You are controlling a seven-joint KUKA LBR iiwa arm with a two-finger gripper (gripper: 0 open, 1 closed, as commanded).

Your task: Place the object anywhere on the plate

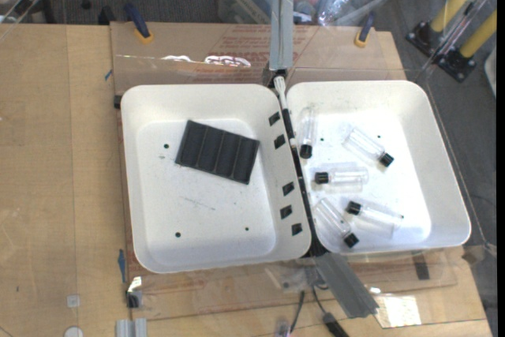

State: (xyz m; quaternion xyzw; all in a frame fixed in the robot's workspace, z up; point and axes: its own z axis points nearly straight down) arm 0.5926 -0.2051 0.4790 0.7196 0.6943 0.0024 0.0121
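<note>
While sat tilted in left white bin (134,170), ribbed black plate (218,151) unlabelled; clear black-capped vials (341,177) scattered right; can't tell pincer state.

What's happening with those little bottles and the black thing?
Two white bins sit side by side on a bench. The left bin holds a flat black ribbed plate. The right bin holds five small clear vials with black caps, like this one, lying on their sides. Nothing is touching them right now, and none of them is on the plate yet.
</note>
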